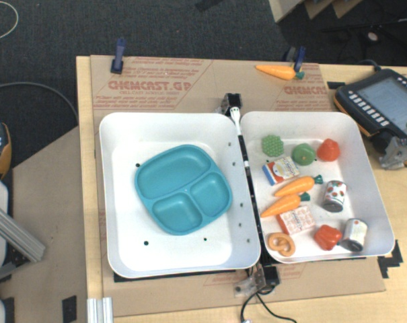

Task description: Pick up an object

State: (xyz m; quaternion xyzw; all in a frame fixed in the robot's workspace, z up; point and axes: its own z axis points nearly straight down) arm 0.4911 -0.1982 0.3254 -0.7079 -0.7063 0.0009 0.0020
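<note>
In the camera view, two shallow white bins sat side by side on a brown cardboard sheet (156, 79) clipped down by two blue clamps (118, 56). The left white bin (116, 180) held a teal plastic plate with three compartments (183, 189), lying flat near its middle. The right white bin (375, 180) held the loose objects. A bumpy green ball (272, 145), a smooth green round piece (303, 155) and a red-orange piece (328, 149) lay along the far side. A small white carton (278, 171) sat just below the ball. Two orange toy carrots (296, 185) lay slanted in the middle, one just beside the other. A spotted white cup (334, 195) lay to their right. Along the near side lay a red-and-white packet (296, 219), a brown pretzel-like ring (281, 243), a red toy pepper (326, 236) and a silver can on its side (354, 233). A third orange carrot (276, 71) rested on the cardboard beyond the bins. Whether the claw was released or clenched could not be told, nor how the objects lay relative to it.
</note>
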